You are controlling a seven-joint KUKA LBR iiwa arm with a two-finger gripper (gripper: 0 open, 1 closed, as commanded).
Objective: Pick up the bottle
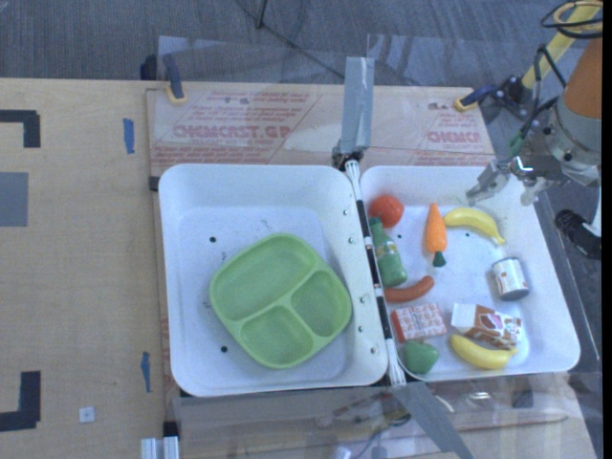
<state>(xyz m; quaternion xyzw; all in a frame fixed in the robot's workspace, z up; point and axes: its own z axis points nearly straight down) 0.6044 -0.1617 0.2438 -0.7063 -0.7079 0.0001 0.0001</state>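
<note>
The gripper (504, 182) hangs with open jaws holding nothing, and the green bottle (387, 254) lies well to their left and lower.

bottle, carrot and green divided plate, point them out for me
bottle (387, 256), camera view, on its green body by the right bin's left wall
carrot (435, 228), camera view, on its orange body
green divided plate (280, 299), camera view, on the ridge between compartments

"CHEMCAST GP" on backing sheet (229, 122)

Green bottle (387, 254) lies flat by right bin's left wall.
</note>
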